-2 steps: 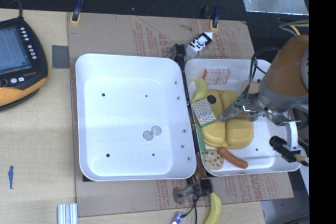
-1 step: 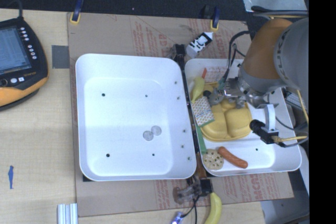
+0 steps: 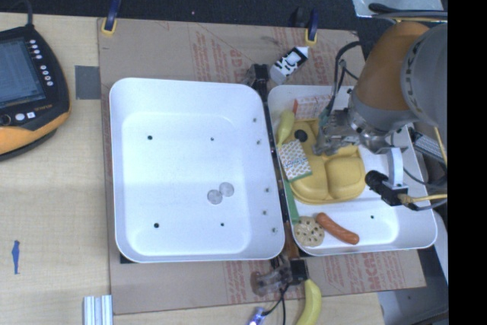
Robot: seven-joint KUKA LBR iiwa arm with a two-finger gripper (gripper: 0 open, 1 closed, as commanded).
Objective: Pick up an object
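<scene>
Covering much of the right bin point(image 3: 415, 236), and running off the right edge: the arm point(image 3: 403, 76). Hanging low over that bin's upper middle: the jaws point(image 3: 333, 135), too blurred and too crowded by cables to tell their gap or any hold. Lying just below them, perhaps touching: the yellow mould point(image 3: 335, 179). Leaning against its left side: a speckled card point(image 3: 294, 160). Resting nearer the front: a sausage point(image 3: 337, 228) beside a cookie point(image 3: 307, 231). Sitting apart in the left bin point(image 3: 137, 103): two discs point(image 3: 221, 193).
</scene>
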